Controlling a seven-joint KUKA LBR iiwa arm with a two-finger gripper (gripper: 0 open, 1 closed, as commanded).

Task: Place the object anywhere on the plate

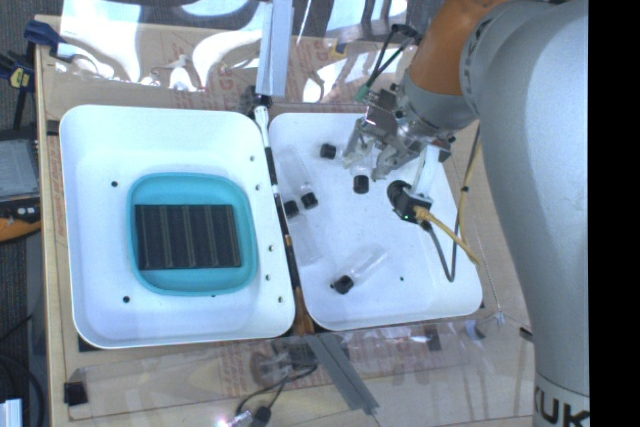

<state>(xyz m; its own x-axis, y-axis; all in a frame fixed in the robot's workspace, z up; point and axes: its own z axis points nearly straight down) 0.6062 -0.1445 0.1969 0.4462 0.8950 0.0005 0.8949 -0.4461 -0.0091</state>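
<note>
A clear vial with a black cap (357,270) lies in the right bin (455,300), well below the gripper (378,153), long axis slanted. The plate (190,235) sits far left of it. Finger state cannot be told.

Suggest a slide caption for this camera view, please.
Gripper over right bin; teal plate waits in left bin.

Teal plate (190,235) in left bin; small black object (361,183) in right bin
</note>
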